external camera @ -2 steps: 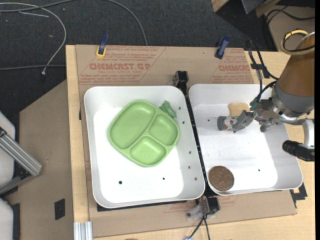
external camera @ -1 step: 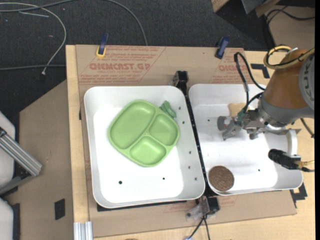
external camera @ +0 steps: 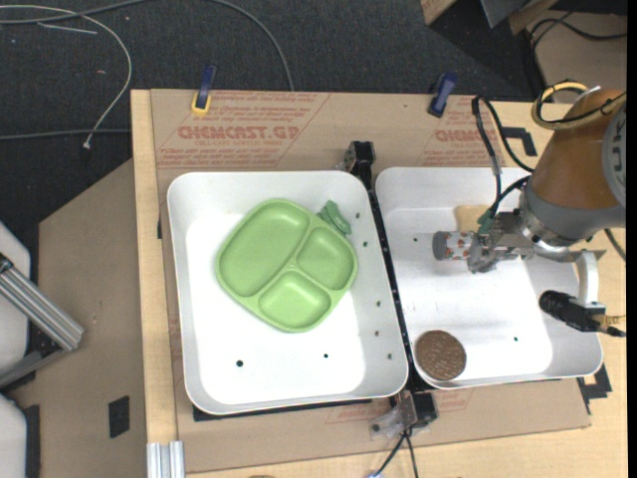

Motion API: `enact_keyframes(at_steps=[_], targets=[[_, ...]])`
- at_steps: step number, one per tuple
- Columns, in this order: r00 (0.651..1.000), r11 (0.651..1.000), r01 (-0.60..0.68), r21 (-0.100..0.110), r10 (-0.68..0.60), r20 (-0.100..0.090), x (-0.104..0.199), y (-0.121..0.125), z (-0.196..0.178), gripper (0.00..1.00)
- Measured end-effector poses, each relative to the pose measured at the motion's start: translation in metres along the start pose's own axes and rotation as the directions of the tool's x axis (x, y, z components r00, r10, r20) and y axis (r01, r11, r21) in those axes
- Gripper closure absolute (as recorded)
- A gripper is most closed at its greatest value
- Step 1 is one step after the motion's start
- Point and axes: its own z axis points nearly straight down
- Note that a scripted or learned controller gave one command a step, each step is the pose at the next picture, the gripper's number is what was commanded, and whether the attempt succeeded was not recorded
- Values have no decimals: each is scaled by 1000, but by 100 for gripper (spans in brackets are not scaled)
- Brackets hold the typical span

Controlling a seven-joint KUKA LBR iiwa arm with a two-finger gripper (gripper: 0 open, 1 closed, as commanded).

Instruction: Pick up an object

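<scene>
Hovering in the right bin point(external camera: 518, 317), the hand point(external camera: 445, 246), grip state unclear, sits well above the brown disc point(external camera: 440, 355).

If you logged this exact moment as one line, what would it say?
arm: over right bin | gripper: low in bin, grip unclear | brown round disc: right bin, near edge | green divided plate: left bin

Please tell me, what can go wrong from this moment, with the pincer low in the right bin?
1. The pincer sits over bare floor in the right bin; it may close on nothing.
2. The brown round object lies against the bin's near rim, awkward to straddle.
3. The green divided plate in the left bin looks wide and flat, hard to grip.
</scene>
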Motion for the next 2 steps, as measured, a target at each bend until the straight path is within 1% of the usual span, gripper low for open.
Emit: enact_keyframes(at_steps=[1, 2], targets=[[1000, 1000, 3, -5, -3, 2, 10, 4, -50, 100], [1000, 1000, 3, -8, -3, 4, 8, 14, -110, 100]])
